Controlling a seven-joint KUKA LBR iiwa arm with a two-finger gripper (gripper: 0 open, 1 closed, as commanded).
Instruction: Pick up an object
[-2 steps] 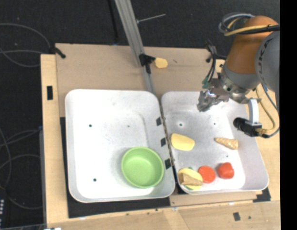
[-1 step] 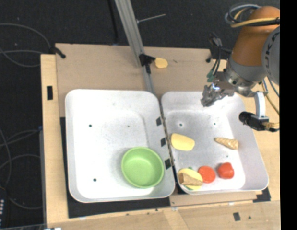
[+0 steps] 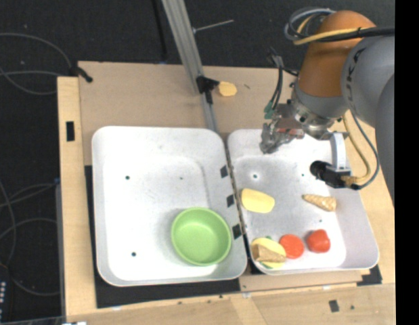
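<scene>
Hovering gripper (image 3: 271, 141) — above right bin (image 3: 363, 232)

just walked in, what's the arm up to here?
The KUKA arm's gripper hangs above the back edge of the right bin, with nothing visibly held. That bin holds a yellow piece, a tan cone-shaped piece, two red items and a yellow-tan piece. A green bowl sits in the left bin.

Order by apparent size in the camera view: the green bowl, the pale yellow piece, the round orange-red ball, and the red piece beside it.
1. green bowl
2. pale yellow piece
3. round orange-red ball and red piece: these look alike in size, so I leave them unranked.
</scene>
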